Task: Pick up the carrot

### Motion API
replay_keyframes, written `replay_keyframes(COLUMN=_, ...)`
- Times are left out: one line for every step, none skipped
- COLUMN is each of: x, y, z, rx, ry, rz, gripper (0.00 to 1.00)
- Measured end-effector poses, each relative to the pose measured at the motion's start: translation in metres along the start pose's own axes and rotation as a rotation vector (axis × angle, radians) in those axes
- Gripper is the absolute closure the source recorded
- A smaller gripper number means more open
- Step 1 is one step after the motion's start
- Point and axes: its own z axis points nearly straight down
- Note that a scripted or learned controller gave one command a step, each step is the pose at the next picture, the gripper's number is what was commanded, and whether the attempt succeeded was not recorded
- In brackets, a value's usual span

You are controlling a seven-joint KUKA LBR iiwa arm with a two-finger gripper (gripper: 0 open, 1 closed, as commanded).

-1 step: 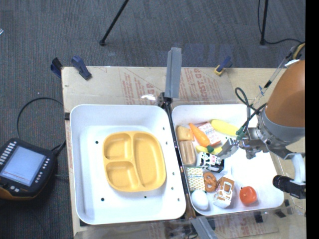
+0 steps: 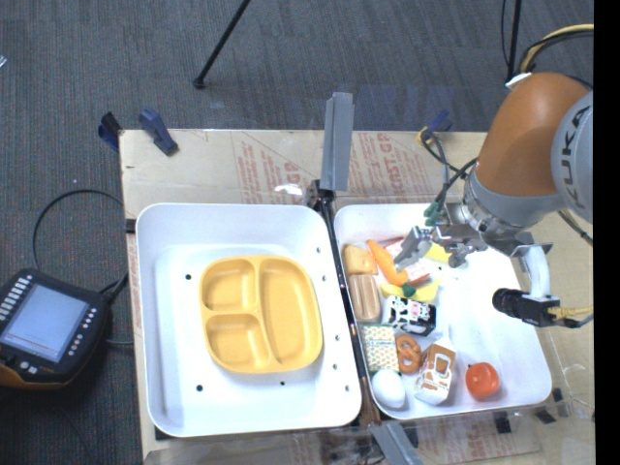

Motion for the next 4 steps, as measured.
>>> replay_keyframes(x=-0.007, y=0.067, z=0.076, rx=0.003, ry=0.0, rz=0.129, gripper=0.0)
replay_keyframes(x=-0.016, y=0.072, z=0.126, rx=-0.015, ry=-0.002, rz=0.123, gripper=0.0)
replay_keyframes(x=-0.016, y=0.073, z=0.116, rx=-0.015, ry=0.001, rz=0.123, gripper=1.0)
replay_keyframes(x=0.02, y=0.061, z=0.033, rx=-0.006, ry=0.0, rz=0.422, gripper=1.0)
